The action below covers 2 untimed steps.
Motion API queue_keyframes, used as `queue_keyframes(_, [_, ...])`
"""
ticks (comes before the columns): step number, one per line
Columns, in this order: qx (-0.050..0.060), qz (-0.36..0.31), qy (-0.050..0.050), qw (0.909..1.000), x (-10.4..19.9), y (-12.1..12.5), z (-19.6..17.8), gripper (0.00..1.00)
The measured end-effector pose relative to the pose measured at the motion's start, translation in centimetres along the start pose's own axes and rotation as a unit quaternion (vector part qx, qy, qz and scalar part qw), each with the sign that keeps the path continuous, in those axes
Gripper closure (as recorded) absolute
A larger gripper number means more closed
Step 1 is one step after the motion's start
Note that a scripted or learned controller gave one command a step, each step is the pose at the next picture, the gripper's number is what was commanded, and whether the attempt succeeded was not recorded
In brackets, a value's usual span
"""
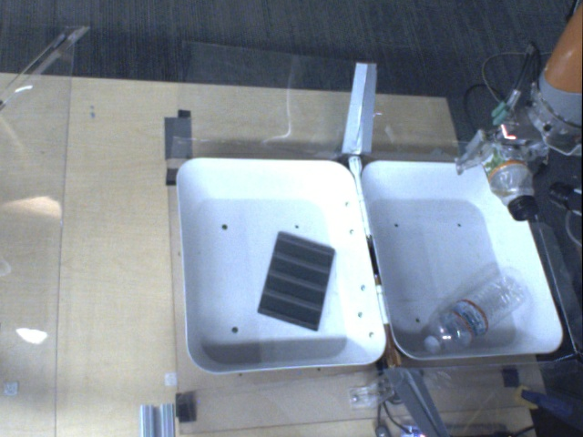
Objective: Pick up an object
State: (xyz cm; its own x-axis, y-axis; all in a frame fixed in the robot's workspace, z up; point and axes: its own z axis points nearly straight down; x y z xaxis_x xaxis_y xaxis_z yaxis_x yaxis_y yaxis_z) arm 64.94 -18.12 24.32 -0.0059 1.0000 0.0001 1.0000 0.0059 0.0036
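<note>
- The bench (pixel 100 244) is pale wood and bears two shallow white bins side by side, their inner rims touching along the middle.
- The left bin (pixel 205 198) holds a dark grey ribbed rectangular block (pixel 297 280), lying flat and turned at a slant, near the middle of the floor and somewhat toward the bin's near edge.
- The right bin (pixel 410 208) holds a clear plastic bottle (pixel 475 311) — it lies on its side in the near right corner, its cap end pointing toward the near left and its label band showing blue and red.
- The arm comes in at the upper right, its orange band (pixel 567 66) just visible at the frame's edge.
- The gripper (pixel 504 167) hangs over the far right corner of the right bin, well apart from the bottle and farther still from the ribbed block.
- Whether the pincer is released or clenched cannot be told from here — the wrist hardware and cables crowd it, and nothing can be made out between its tips.
- A grey metal post (pixel 361 107) stands at the far side where the two bins meet.
- A clear sheet (pixel 36 153) covers the bench at the left, catching pale reflections.
</note>
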Motion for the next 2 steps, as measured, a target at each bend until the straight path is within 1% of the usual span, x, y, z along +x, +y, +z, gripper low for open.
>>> queue_keyframes(1, [0.000,0.030,0.000,0.9995,1.7,-13.2,14.9,0.00])
queue_keyframes(2, [-0.002,0.030,0.000,0.9995,1.8,-13.0,13.9,1.00])
